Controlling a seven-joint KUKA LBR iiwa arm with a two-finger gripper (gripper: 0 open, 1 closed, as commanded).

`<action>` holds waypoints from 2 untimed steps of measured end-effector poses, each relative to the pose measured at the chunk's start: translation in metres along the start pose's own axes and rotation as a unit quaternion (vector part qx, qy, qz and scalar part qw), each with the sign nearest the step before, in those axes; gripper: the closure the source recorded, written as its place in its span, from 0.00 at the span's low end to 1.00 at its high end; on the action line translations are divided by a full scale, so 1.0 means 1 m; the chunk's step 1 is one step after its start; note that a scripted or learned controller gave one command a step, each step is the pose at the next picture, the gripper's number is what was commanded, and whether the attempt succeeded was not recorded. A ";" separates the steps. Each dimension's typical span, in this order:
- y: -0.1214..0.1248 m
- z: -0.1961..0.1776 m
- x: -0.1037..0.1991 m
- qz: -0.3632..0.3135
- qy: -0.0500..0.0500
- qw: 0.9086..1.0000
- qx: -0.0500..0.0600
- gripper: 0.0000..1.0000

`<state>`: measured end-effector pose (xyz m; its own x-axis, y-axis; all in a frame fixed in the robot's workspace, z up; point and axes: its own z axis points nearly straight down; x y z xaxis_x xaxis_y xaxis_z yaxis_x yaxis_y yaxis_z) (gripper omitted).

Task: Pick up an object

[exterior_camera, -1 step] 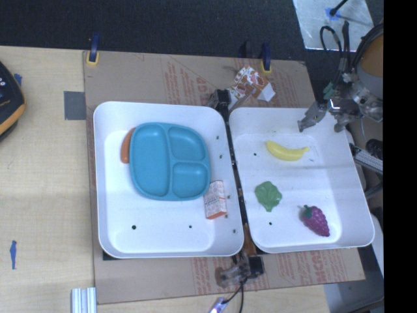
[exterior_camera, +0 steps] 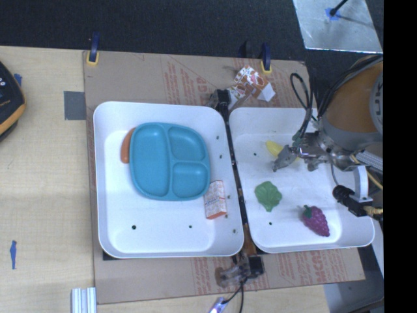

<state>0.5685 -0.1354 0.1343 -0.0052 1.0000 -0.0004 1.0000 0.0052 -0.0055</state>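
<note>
You see the gripper low in the right bin, near its right wall, with open floor to its left. Its fingers are spread, holding nothing. The yellow piece lies just beside their tips; the green leaf and purple grapes lie below. The carton's print is unreadable

Red print on cardboard sheet, not legible

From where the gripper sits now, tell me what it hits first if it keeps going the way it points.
The gripper points toward the view's left, low over the right bin. Probably the yellow piece by its tip comes first; height is unclear, so it might pass over it.
</note>
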 end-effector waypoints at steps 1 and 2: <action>0.082 0.042 -0.002 0.001 0.001 1.000 -0.001 0.00; 0.082 0.031 -0.003 0.000 0.000 1.000 -0.001 1.00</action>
<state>0.6503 -0.1378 0.1025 -0.0062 1.0000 0.0002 1.0000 0.0062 -0.0035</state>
